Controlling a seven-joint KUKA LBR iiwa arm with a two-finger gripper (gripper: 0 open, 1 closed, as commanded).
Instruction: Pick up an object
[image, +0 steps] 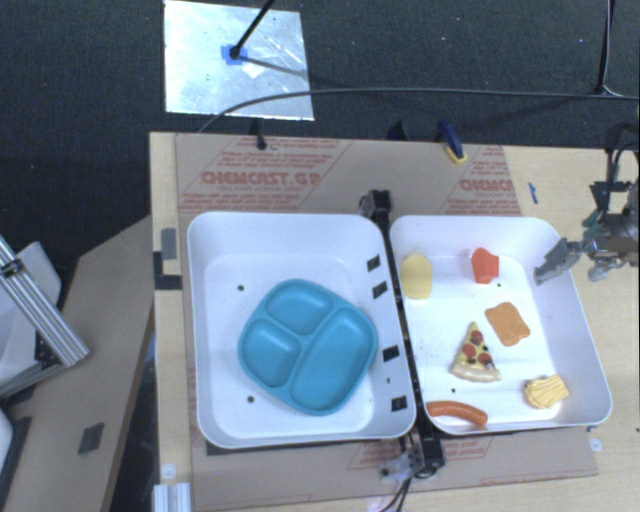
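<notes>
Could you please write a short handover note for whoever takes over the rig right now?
Gripper: at the right bin's upper right rim, nothing seen between its fingers.
Right bin: yellow piece, red piece, orange slab, pizza slice, sausage, ridged yellow piece.
Left bin: blue divided plate.
Done: nothing picked.
Left: pick one object.

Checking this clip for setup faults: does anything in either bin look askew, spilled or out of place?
Mostly tidy. The blue tray sits turned at an angle in the left bin. The sausage lies against the right bin's near rim, apart from the other toy foods. Nothing looks spilled or broken.
</notes>
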